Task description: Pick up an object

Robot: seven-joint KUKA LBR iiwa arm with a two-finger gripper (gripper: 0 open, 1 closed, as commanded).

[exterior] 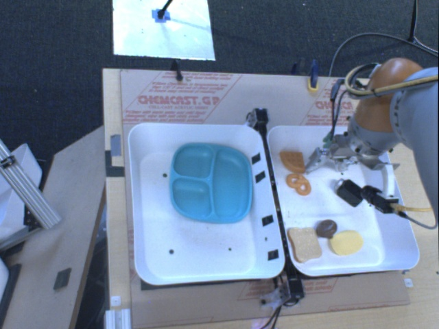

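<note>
- The gripper (317, 158) sits low over the far part of the right bin (405, 235), with its tips just beside the waffle piece (293, 160). The frame does not resolve whether the fingers are spread or closed; nothing is visible between them.
- Candidate objects all lie in the right bin: the waffle piece and the pretzel (298, 183) near the dividing wall, and the bread slice (304, 243), brown cookie (326, 228) and yellow disc (346, 242) at the near end.
- The left bin (140, 204) carries a blue divided plate (209, 181), well apart from the arm.
- Handling judgement: these appear to be toy food pieces, probably light, stiff and smooth-skinned, so they may slip or skate along the bin floor when nudged.
- All lie flat and thin. A grasp probably needs the fingers to straddle opposite edges and close across the narrow width.
- The waffle piece is the nearest target. Its closeness to the bin wall may limit finger clearance on that side.
- The pretzel offers open loops, but its thin section gives little contact area.
</note>
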